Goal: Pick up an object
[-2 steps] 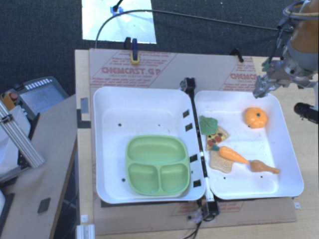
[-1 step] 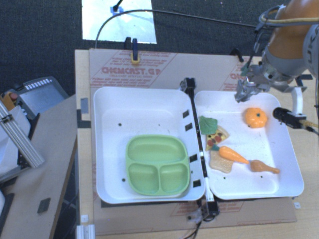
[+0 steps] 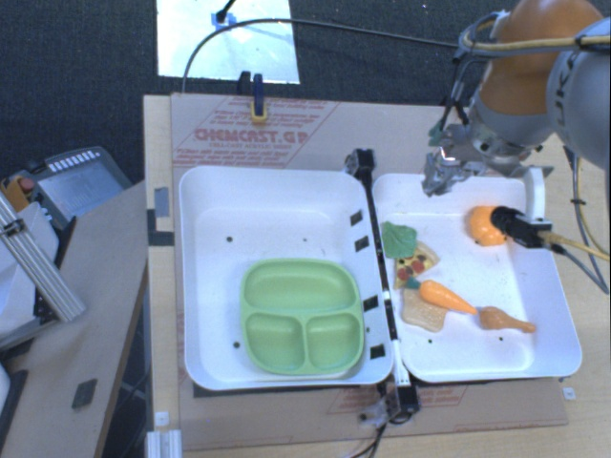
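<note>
place: robotics lab | evidence: industrial arm (image 3: 535, 65) reaching over twin white bins (image 3: 277, 184), cables trailing, table (image 3: 315, 122) sitting on dark carpet (image 3: 76, 55)

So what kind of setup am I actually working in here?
Probably a robotics lab bench: two shallow white bins on cardboard, toy food like a plastic orange carrot, a green divided tray, and the grey arm's gripper above.

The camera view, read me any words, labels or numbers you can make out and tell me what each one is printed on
"CHEMCAST GP": red letters on the brown sheet under the two white bins, just behind the left one; the last letters are soft.
Smaller red lines around that word: too small to read.
Red print on the sheet's front edge, below the bins: too blurred to read.
Grey device at the left: nothing readable.
</note>
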Tool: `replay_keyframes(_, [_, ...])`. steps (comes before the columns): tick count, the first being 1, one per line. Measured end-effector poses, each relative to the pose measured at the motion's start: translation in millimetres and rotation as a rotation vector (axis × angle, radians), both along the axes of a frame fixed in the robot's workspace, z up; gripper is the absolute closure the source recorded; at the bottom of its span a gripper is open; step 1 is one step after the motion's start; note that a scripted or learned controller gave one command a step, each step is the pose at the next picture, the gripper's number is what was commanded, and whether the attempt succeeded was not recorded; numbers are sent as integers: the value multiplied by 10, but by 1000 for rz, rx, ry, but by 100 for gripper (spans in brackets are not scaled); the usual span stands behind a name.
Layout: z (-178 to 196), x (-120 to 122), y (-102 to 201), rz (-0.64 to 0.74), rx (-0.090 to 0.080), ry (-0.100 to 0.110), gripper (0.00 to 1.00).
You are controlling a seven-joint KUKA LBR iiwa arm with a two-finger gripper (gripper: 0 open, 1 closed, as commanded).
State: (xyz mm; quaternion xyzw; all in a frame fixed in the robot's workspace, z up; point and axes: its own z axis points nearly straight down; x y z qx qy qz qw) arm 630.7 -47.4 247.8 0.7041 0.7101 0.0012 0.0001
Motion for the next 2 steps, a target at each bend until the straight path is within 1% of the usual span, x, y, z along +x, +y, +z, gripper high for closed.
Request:
replay_keyframes(1, [38, 2, 585, 2, 1, 0, 100])
replay_keyframes(2, [22, -32, 1048, 0, 0, 1, 100])
